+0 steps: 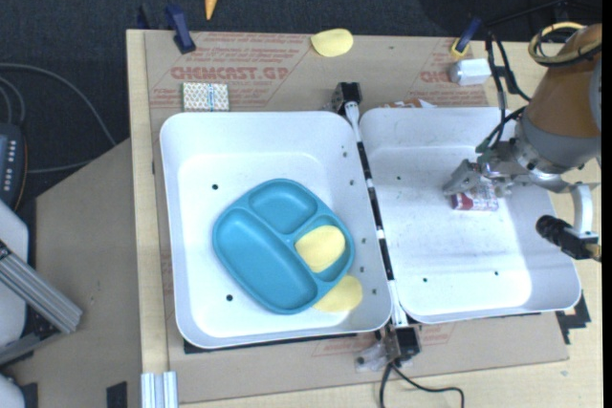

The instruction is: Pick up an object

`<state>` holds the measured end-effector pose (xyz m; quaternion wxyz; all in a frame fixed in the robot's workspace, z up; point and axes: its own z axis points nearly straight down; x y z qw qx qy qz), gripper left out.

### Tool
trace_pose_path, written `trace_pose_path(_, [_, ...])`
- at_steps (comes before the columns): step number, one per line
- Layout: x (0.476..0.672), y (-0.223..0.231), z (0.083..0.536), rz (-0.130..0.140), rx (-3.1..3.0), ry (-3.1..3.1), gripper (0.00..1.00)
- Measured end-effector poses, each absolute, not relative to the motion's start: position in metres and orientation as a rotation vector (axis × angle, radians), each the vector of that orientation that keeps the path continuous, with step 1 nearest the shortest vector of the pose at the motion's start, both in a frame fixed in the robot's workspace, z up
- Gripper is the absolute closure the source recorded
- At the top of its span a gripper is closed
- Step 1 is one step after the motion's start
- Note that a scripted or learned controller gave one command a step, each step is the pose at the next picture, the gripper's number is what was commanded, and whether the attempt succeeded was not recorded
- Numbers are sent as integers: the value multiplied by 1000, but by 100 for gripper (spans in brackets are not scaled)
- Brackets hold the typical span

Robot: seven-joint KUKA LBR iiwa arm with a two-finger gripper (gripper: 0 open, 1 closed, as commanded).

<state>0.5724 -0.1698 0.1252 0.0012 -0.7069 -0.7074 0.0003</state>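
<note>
A small red and white object (pixel 475 202) lies on the floor of the right bin (pixel 449 287), in its upper right part. My gripper (pixel 477 183) hangs directly over it, open, with one finger toward the object's left and the other toward its right. The object shows just below the fingertips and rests on the bin floor. In the left bin (pixel 191 158) a blue divided plate (pixel 258 248) holds a yellow piece (pixel 321 246) in its small compartment. A second yellow piece (pixel 339 296) lies against the plate's lower right edge.
The grey arm with its orange band (pixel 566 105) reaches in over the right bin's right wall. Outside the bins lie a yellow blob (pixel 332 42), a toy carrot (pixel 211 0), a patterned tile (pixel 205 96) and a white block (pixel 471 71). A clamp (pixel 348 96) sits between the bins.
</note>
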Motion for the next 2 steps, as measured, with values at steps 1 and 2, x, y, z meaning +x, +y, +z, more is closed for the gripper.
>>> trace_pose_path(1, [583, -168, 89, -1, -2226, -2225, 0])
trace_pose_path(2, [586, -168, 101, -9, -2230, -2232, 100])
